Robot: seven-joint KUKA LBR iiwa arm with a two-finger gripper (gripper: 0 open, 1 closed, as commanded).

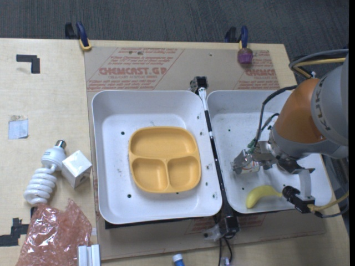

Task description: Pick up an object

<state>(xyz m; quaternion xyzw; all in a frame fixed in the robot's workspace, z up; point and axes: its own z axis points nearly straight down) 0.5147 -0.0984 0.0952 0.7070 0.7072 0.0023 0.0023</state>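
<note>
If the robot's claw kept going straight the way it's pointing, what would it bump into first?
The claw points down and left, so it would probably meet the bare white floor of the right bin. The yellow plastic banana lies nearer the camera, apart; depth is unclear.

A yellow divided plate (165, 159) crowds the left bin's (105, 148) middle; the right bin's (233, 107) far half lies open, banana (262, 195) near its front wall.

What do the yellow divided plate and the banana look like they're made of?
The divided plate looks like moulded plastic with a matte finish: uniform yellow, rounded compartment ridges, only soft highlights. The banana, lying in the right bin, is smooth and evenly yellow; the view leaves open whether it is real or a plastic toy.
</note>
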